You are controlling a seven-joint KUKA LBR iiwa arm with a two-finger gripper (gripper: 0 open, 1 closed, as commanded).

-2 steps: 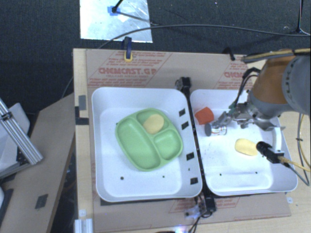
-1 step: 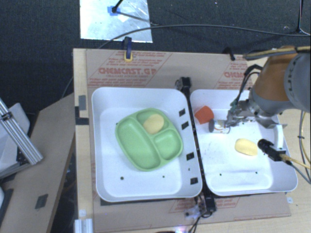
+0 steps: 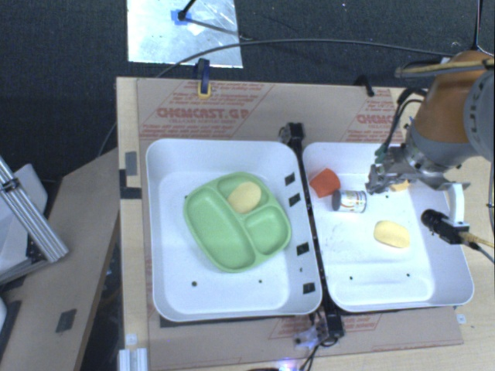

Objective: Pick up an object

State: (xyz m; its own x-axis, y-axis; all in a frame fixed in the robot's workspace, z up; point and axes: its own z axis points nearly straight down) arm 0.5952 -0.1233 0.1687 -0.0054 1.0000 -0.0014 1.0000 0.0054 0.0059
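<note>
In the right bin (image 3: 433, 284) lie an orange-red block (image 3: 325, 182), a small silver can on its side (image 3: 349, 201) and a yellow lemon-like piece (image 3: 392, 234). My gripper (image 3: 379, 179) hangs over the back of this bin, just right of the can and above it, with the orange-banded arm behind it. The left bin (image 3: 170, 284) holds a green divided plate (image 3: 236, 222) with a pale yellow piece (image 3: 245, 197) in its top compartment.
A black divider with clips (image 3: 307, 230) runs between the bins. A black fitting with a cable (image 3: 442, 226) juts in from the right over the right bin. A foil sheet (image 3: 182, 22) lies beyond the bench; a metal rail (image 3: 31, 215) stands at the left.
</note>
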